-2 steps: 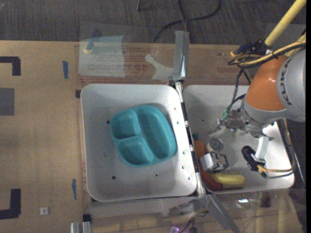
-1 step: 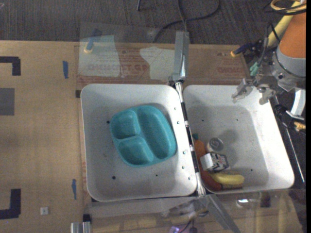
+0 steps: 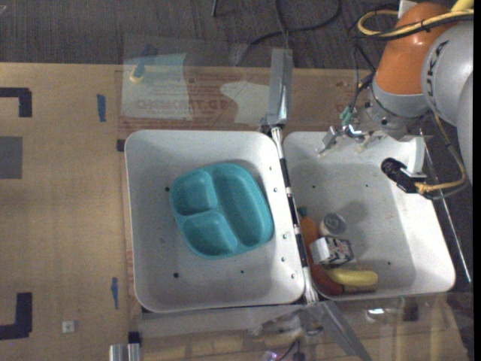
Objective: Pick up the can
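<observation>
We see the can (image 3: 331, 250), silvery with a dark label, lying on its side near the right bin's (image 3: 391, 201) front left corner. The gripper (image 3: 347, 135) hovers over the back edge; we cannot tell its spread.

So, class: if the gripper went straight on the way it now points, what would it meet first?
Probably the bare floor of the right bin near its far corner. The gripper hangs there, well short of the can; depth is unclear.
</observation>
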